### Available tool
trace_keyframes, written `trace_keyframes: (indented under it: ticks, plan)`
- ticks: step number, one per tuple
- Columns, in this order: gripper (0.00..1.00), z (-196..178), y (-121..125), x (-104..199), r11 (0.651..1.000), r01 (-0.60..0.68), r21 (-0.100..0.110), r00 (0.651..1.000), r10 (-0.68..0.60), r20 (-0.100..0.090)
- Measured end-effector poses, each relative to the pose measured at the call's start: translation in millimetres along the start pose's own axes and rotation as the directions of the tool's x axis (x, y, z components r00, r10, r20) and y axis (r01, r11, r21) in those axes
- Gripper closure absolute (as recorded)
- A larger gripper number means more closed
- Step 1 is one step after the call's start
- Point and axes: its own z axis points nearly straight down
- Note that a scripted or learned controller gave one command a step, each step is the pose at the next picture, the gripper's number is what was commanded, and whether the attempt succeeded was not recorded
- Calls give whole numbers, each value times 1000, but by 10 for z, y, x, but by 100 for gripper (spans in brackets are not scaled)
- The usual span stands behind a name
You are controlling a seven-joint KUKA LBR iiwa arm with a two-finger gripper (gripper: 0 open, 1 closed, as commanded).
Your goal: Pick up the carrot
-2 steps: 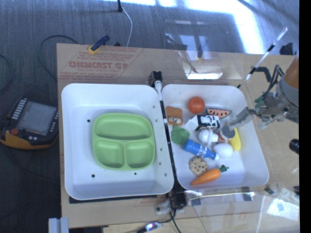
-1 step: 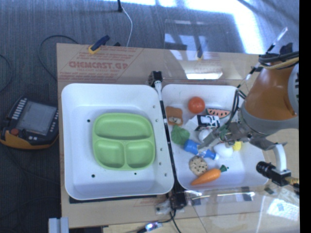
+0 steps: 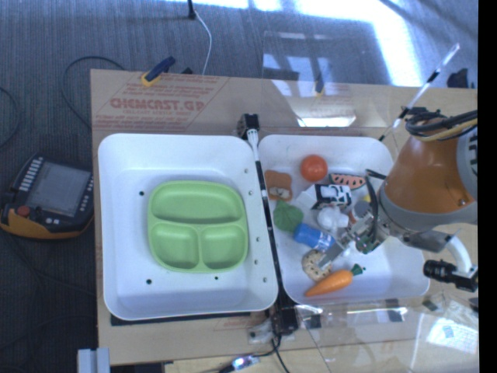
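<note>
The carrot (image 3: 330, 282), orange with a small green top at its right end, lies near the front wall of the right bin (image 3: 404, 286). My gripper (image 3: 342, 249) hangs over the middle of that bin, just above and slightly right of the carrot, and points down to the left. The grey arm with its orange band (image 3: 425, 179) comes in from the right. Nothing shows as held.
Toys crowd the right bin: an orange ball (image 3: 314, 167), a brown toast piece (image 3: 278, 183), a green lump (image 3: 287, 216), a blue piece (image 3: 311, 235), a white piece (image 3: 332, 217) and a cookie (image 3: 313, 264) beside the carrot. The left bin (image 3: 124, 169) holds a green divided plate (image 3: 198, 224).
</note>
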Motion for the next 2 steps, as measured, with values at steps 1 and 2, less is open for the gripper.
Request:
trace_keyframes:
  ticks: [1,2]
  plan:
    - [0,535,-80,-214,994,112,-9,994,-112,0]
    - [100,443,-48,-233,994,110,-17,994,-110,10]
